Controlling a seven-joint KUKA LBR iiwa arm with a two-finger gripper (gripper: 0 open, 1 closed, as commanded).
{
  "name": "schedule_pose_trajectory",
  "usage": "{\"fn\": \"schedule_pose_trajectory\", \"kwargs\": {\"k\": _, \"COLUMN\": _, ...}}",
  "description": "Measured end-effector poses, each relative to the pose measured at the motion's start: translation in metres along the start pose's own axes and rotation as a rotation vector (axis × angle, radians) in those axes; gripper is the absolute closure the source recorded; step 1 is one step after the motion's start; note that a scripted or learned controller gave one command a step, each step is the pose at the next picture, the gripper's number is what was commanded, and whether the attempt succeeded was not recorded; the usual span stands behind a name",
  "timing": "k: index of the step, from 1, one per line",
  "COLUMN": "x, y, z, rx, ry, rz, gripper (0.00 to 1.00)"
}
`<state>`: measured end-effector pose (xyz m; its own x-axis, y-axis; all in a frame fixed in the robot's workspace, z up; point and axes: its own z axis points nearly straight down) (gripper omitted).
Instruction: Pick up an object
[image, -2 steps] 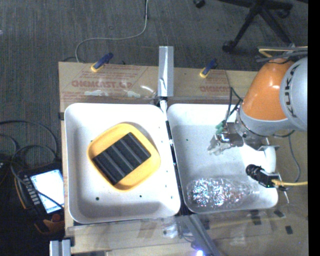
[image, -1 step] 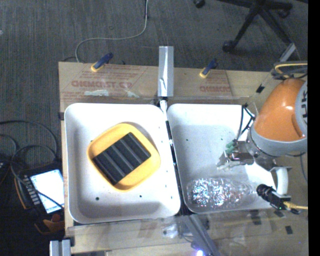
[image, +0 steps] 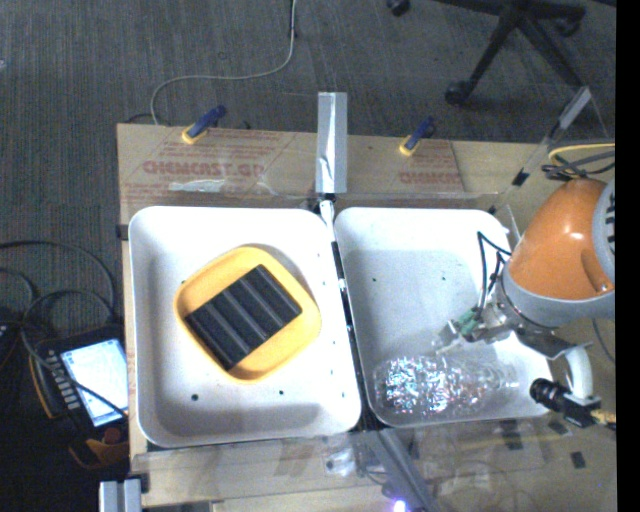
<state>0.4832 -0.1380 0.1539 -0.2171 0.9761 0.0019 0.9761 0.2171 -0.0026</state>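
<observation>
A yellow, rounded-square object with a black ribbed top (image: 248, 312) lies tilted in the middle of the left bin (image: 160, 240). A crumpled clear plastic bottle with a glittery, foil-like part (image: 440, 382) lies along the front of the right bin (image: 410, 250). My arm, with its orange band (image: 565, 250), comes in over the right bin's right edge. My gripper (image: 476, 326) hangs low just above the bottle's upper right end, with a small green part showing at its tip. I cannot make out whether it touches the bottle.
A metal bar (image: 330, 140) stands upright behind the seam between the bins. Two yellow-and-blue clamps (image: 203, 124) (image: 416, 137) hold the board at the back. Black cables and a small black fitting (image: 556, 396) hang near the right bin's front right corner.
</observation>
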Motion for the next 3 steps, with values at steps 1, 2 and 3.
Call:
{"fn": "schedule_pose_trajectory", "kwargs": {"k": 1, "x": 0.02, "y": 0.061, "z": 0.033, "rx": -0.003, "ry": -0.001, "rz": -0.265, "gripper": 0.0}}
{"fn": "schedule_pose_trajectory", "kwargs": {"k": 2, "x": 0.005, "y": 0.041, "z": 0.042, "rx": -0.001, "ry": 0.0, "rz": -0.006, "gripper": 0.0}}
{"fn": "schedule_pose_trajectory", "kwargs": {"k": 3, "x": -0.039, "y": 0.101, "z": 0.027, "rx": -0.002, "ry": -0.003, "rz": 0.183, "gripper": 0.0}}
